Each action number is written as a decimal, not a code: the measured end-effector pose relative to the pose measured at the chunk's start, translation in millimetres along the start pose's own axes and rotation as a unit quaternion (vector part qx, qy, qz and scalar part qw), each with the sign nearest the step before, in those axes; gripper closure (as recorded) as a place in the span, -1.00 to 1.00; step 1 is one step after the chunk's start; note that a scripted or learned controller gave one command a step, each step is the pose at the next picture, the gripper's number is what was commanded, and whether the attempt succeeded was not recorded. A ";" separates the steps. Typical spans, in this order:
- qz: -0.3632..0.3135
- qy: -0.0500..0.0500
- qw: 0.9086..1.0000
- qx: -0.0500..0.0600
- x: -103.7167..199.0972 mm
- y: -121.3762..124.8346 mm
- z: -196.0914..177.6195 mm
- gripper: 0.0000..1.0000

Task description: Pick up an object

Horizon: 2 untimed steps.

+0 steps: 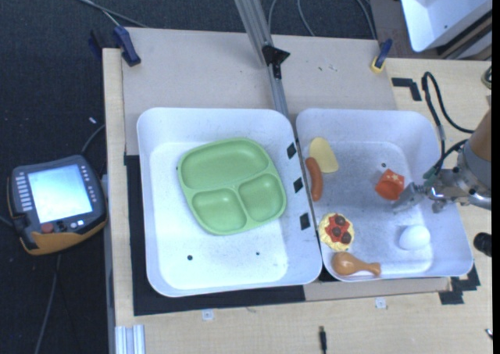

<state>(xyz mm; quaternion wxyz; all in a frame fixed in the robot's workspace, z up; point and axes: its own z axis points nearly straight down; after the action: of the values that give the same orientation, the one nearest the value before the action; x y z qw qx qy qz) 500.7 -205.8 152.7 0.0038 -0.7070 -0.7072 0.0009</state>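
The right bin point(367, 130) holds several toy foods. An orange-red piece point(390, 185) lies at the middle right and a white egg point(413, 237) sits below it. A red sausage point(315, 177) and a yellow chip point(323, 155) lie near the bin's left wall. A small round pizza point(337, 231) and a tan drumstick point(355, 266) rest at the front left. My gripper point(412, 197) reaches in from the right. It sits low, just right of the orange-red piece and above the egg, with nothing visibly held.
The left bin point(168, 266) holds a green divided plate point(231, 186). A metal pole point(258, 24) slants down to the divider between the bins. Cables point(434, 106) trail along the right bin's far right rim. A teach pendant point(53, 204) lies off the bench at left.
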 end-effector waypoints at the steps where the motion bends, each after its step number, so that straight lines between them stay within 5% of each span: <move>1: 0.000 0.000 1.000 -0.001 -3.5 -4.1 61.3 -1.00; 2: 0.001 -0.002 1.000 -0.004 -3.8 -2.6 47.2 1.00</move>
<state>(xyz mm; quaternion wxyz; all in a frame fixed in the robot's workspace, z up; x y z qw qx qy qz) 497.8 -209.3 105.5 0.0000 -0.7074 -0.7068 -0.0007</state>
